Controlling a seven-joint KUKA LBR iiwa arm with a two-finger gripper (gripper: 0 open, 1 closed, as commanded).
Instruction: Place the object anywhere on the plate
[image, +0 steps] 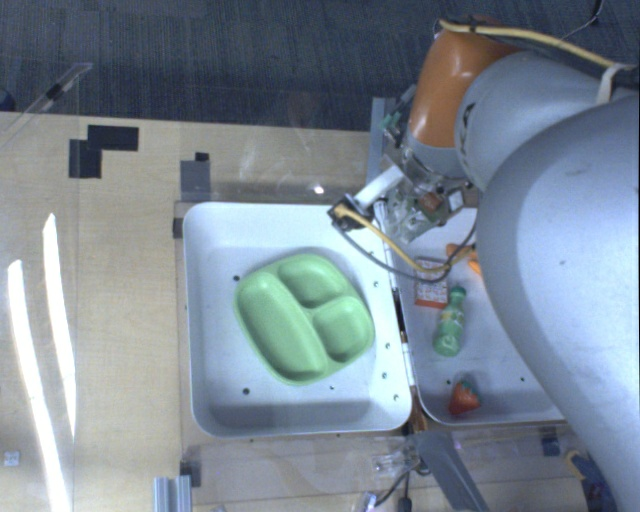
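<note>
A light green plate with three compartments lies in the left white bin, and nothing rests on it. In the right bin there are a small green bottle, a red strawberry near the front wall, and an orange item partly hidden by the arm. My gripper hangs below the orange wrist band, over the rim between the two bins near their far end. It is above and behind the bottle, and I see nothing held in it.
The big grey arm covers most of the right bin. A yellow cable loops from the wrist over the divider. A white and red label lies beside the bottle. A wooden bench surrounds the bins.
</note>
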